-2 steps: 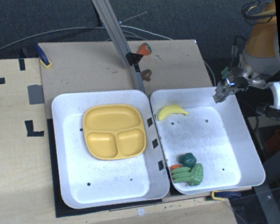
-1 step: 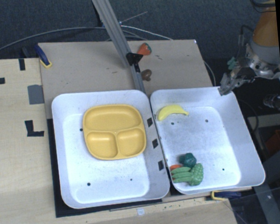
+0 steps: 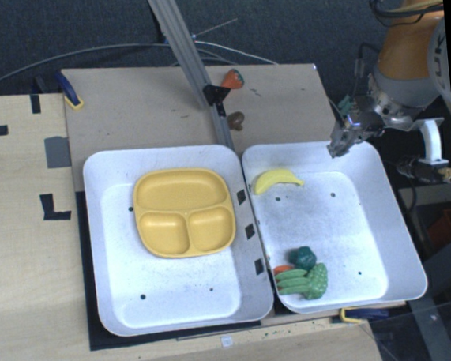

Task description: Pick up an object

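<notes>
Camera view has the grey two-finger gripper (image 3: 340, 148) over the right white bin's (image 3: 373, 225) far corner, its opening impossible to tell, while the yellow plastic banana (image 3: 276, 180) lies nearby, risking a rim strike

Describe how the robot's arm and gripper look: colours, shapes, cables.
The arm is rounded, with an orange band above a grey wrist section. Thin dark cables loop over its top. The gripper is small, dark and narrow, with bluish fittings just above it.
</notes>
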